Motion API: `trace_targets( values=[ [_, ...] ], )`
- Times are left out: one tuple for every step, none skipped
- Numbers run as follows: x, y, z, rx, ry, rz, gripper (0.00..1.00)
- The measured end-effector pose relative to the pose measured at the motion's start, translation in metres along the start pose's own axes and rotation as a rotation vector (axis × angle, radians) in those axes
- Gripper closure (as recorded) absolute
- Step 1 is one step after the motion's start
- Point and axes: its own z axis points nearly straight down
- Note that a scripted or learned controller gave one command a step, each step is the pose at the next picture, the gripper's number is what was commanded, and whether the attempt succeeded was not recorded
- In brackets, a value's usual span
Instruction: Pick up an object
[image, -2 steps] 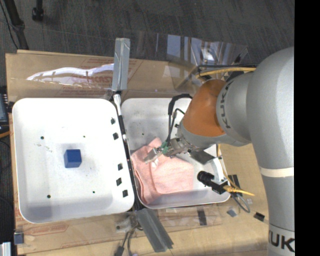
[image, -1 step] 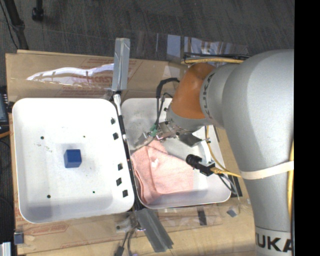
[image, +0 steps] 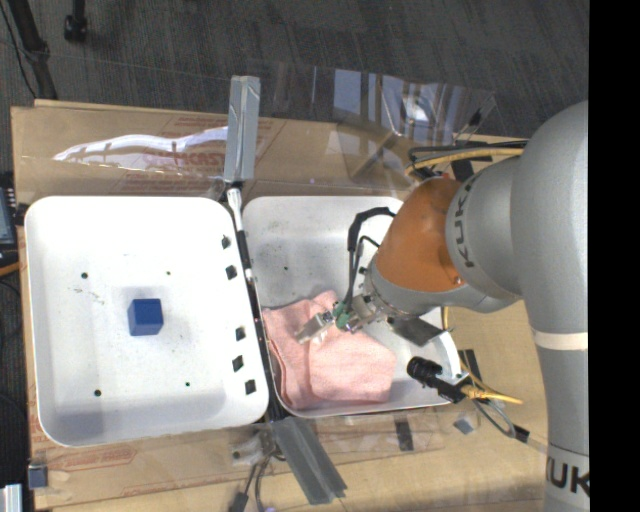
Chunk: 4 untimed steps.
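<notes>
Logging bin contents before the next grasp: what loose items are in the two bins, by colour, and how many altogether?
Blue: 1, the blue cube in the left bin
Pink: 1, the pink cloth in the right bin, under the hand
Total: 2

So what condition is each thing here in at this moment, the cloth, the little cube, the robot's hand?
Pink cloth: crumpled, lying in the right bin.
Blue cube: sitting flat, alone in the left bin.
Gripper: low over the cloth's upper edge.
</notes>
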Motion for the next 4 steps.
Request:
trace_targets(
  values=[
    [0.0001, 0.0009, -0.0092, 0.001, 0.000, -0.006, 1.00],
    [0.0001, 0.0010, -0.0093, 0.001, 0.000, -0.006, 0.00],
    [0.0000, 0.0016, -0.0183, 0.003, 0.000, -0.012, 1.00],
    [0.0001, 0.0018, -0.0184, 0.002, 0.000, -0.012, 0.00]
  ],
)
